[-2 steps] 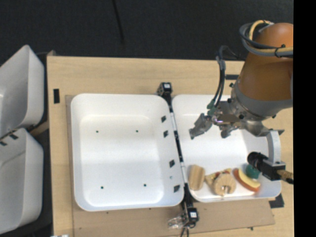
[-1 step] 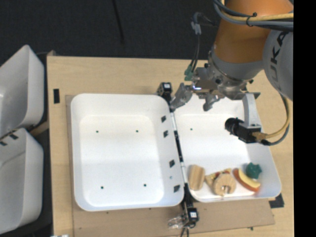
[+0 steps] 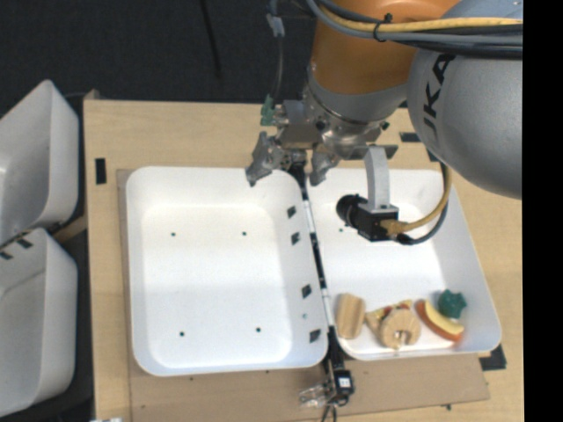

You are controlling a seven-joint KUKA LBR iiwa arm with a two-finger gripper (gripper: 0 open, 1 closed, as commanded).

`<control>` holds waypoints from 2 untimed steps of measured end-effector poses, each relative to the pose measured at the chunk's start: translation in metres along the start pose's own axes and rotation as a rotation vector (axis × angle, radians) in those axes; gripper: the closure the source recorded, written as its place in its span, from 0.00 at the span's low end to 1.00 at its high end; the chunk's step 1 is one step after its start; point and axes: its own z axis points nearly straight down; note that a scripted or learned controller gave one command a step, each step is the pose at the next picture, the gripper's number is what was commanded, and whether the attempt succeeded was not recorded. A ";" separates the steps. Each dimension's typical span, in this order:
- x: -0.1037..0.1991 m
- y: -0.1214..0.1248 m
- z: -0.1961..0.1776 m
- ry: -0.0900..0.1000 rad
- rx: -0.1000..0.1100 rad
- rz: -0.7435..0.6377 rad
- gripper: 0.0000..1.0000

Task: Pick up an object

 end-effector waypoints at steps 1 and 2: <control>0.022 0.059 0.081 -0.005 0.010 0.006 0.00; 0.060 0.110 0.151 -0.003 0.005 0.005 0.00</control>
